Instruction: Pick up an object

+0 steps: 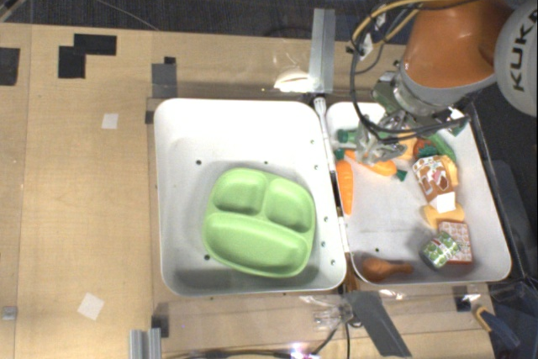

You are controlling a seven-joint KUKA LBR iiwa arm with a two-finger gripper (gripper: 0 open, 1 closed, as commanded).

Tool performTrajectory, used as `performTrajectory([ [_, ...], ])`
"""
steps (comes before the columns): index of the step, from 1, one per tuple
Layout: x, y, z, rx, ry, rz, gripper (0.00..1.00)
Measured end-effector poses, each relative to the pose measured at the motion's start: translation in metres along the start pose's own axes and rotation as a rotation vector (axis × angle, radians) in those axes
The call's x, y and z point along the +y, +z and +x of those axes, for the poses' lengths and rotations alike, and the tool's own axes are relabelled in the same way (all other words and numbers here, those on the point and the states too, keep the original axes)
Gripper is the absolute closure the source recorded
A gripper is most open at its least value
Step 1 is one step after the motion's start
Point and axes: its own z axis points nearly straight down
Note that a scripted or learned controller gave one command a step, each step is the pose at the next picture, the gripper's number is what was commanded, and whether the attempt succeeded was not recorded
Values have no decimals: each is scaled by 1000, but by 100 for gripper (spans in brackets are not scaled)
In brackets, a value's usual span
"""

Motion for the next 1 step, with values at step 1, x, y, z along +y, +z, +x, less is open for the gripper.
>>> performTrajectory([
  [1, -60, -43, 3, -6, -16, 10, 100],
])
